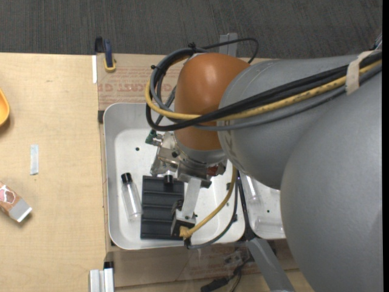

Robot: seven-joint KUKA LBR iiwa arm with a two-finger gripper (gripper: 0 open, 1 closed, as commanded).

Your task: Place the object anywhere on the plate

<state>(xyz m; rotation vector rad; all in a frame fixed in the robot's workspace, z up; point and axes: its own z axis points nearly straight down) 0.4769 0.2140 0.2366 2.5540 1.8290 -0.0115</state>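
Camera view: looks down at a slant on the left bin [112, 163]; every place below is given from that bin
Arm: the grey arm [304, 163] with its orange band [203, 96] hangs over the bin's middle and right half; it covers most of the bin's floor
Gripper: the gripper [172, 164] sits low inside the bin, under the wrist; whether it is released, clenched or grasping anything, I cannot tell
Task's thing: most likely the clear tube [129, 196] with a black cap; it lies flat on the bin's floor near the left wall, left of the gripper and seemingly apart from it
Plate: uncertain; an orange curved rim [2, 111], well left of the bin, may be it
Progress: early, by my judgement; the tube is in the bin and on no plate; grasp, lift, carry and release all seem left to do
Around: a pale strip [34, 160] and a small red-and-grey packet [13, 203] on the bench [55, 102], well left of the bin; a blue clamp [108, 55] just above the bin's top-left corner; the right bin [267, 221] beside it
In the way: the bin's left wall, close to the tube, leaves little room for a grasp; the arm's bulk hides the grasp itself
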